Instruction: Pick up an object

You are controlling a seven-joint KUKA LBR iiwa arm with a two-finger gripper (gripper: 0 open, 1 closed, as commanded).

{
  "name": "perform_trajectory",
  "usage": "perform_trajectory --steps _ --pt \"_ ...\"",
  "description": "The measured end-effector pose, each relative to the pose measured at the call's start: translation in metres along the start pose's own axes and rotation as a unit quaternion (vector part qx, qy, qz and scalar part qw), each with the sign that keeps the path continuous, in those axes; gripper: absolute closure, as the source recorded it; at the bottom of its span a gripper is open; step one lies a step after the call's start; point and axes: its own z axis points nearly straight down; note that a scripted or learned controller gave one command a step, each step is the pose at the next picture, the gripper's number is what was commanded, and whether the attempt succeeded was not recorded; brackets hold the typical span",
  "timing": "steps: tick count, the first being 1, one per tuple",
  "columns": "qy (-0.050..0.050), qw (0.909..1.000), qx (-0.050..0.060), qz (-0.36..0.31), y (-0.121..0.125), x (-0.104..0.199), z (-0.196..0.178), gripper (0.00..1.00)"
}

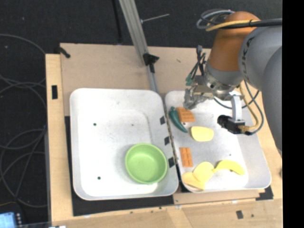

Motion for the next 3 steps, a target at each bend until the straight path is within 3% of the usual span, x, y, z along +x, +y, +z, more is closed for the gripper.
perform_trajectory --steps 3 --pt "0.001 1.0000 -0.001 -0.001 -0.029 0.153 -0.031 1.00"
